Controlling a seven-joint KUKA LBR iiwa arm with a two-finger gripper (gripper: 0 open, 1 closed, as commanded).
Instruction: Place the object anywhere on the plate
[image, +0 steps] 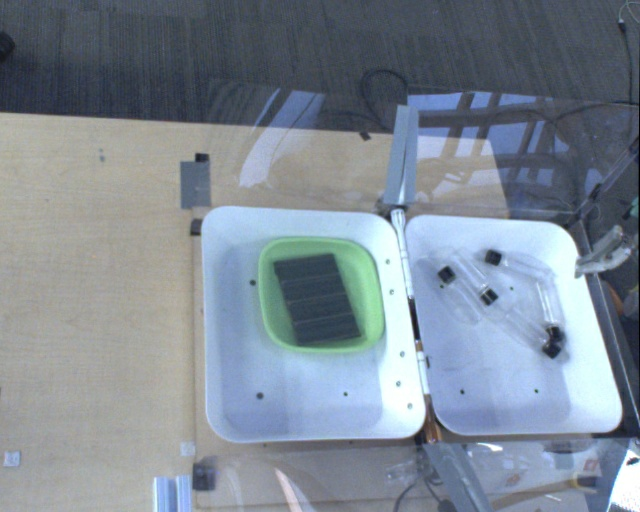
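At the near edge of the wooden bench (90, 330), a small dark clip (203, 474) sits just in front of the left bin's corner. Two white bins stand side by side, touching along their inner rims: the left bin (300, 410) and the right bin (500, 405). In the left bin lies one green plate (272, 300), square with rounded corners, set toward the bin's far half. On it lies the single object (318, 299), a flat dark grey rectangular block with raised ribs running across its width, turned slightly off square and wholly within the plate's rim. The right bin holds a loose scatter of clear tubes (545, 300) with black caps (551, 348). Four caps can be counted, but the see-through bodies are too faint to count surely. At that bin's right rim a pale part of the gripper (600, 255) reaches in, and I cannot tell whether it is open or closed. Beyond the bins a grey metal bar (402, 150) runs away from the seam between them, and a small grey bracket (196, 182) lies on the bench past the left bin's far corner.
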